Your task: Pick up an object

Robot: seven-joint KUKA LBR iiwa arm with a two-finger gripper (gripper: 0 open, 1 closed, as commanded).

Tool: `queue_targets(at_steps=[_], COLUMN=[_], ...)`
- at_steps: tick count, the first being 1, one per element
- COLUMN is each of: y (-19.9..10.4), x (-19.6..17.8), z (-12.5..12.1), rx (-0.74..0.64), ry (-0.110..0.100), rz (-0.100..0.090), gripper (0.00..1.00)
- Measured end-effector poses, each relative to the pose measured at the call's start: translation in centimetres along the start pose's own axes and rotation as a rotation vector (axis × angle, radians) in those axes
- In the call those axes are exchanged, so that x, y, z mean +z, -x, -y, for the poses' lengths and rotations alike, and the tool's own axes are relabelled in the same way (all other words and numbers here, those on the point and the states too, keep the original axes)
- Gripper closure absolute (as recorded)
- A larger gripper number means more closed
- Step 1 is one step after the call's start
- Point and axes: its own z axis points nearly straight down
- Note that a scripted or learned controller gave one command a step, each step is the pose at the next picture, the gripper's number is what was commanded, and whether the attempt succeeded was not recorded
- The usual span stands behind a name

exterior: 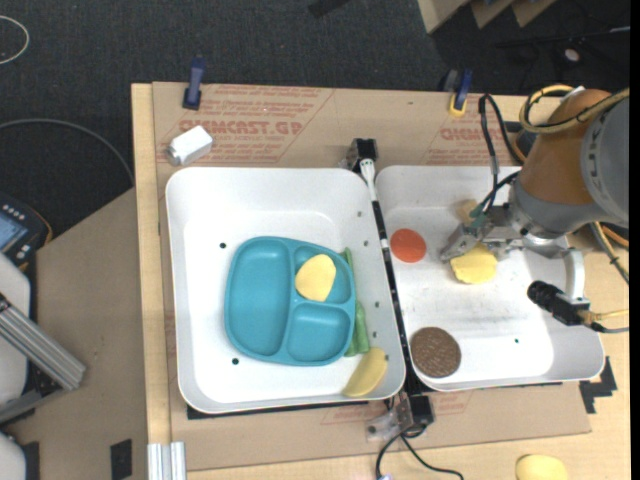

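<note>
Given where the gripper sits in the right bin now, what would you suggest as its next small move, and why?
Probably a short descent onto the yellow piece. The gripper sits right at its upper edge, with the orange disc and brown disc lying apart from it.

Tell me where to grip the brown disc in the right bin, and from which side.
Probably across its rim from straight above. The brown disc lies flat, so its edge is the only graspable part. It sits near the bin's front-left corner; close the fingers parallel to those walls if possible.

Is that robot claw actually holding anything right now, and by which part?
It cannot be told. The claw sits right at the top edge of the pale yellow piece in the right bin, but a grip isn't visible.
</note>
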Motion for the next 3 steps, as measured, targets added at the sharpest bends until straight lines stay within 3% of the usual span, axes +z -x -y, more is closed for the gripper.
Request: queue_targets(at_steps=[1, 2, 3], y=[0.1, -9.5, -20.3], x=[-1.0, -10.5, -21.3], z=[0.1, 7.0, 8.0], rx=[0.002, -0.006, -0.013], ry=[0.0, -0.003, 0.008], rz=[0.001, -0.006, -0.007], gripper=[1.0, 1.0, 1.0])
